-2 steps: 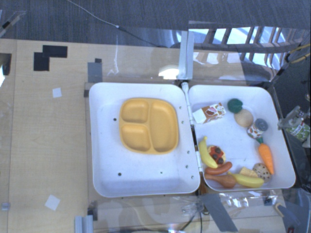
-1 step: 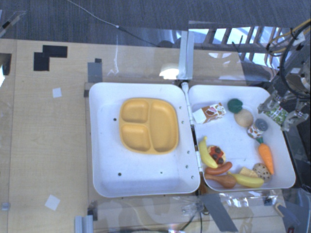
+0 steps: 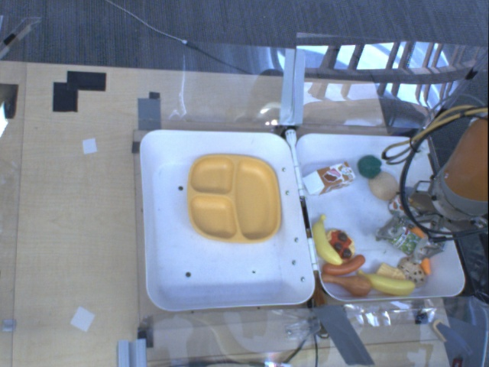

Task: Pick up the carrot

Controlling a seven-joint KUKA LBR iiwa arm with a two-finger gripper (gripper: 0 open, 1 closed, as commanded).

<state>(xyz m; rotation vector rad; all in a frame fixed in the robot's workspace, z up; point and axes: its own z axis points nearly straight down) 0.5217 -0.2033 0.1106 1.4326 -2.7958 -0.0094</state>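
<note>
Camera view: arm (image 3: 466, 176) bent low over right bin (image 3: 457, 281).

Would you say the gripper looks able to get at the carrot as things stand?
Probably yes. The gripper is already low in the right bin, and an orange bit that looks like the carrot lies just beside it, uncovered, though other toy food crowds close.

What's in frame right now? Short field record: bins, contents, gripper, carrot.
left bin: shallow white bin holding a yellow three-compartment plastic plate
right bin: shallow white bin with toy food
right bin contents: yellow banana, second banana, brown sausages, dark green round item, beige egg-shaped item, small printed packet
gripper: gripper low over the right bin's right side
carrot: small orange piece just beside the gripper, probably the carrot; grasp not visible
</note>
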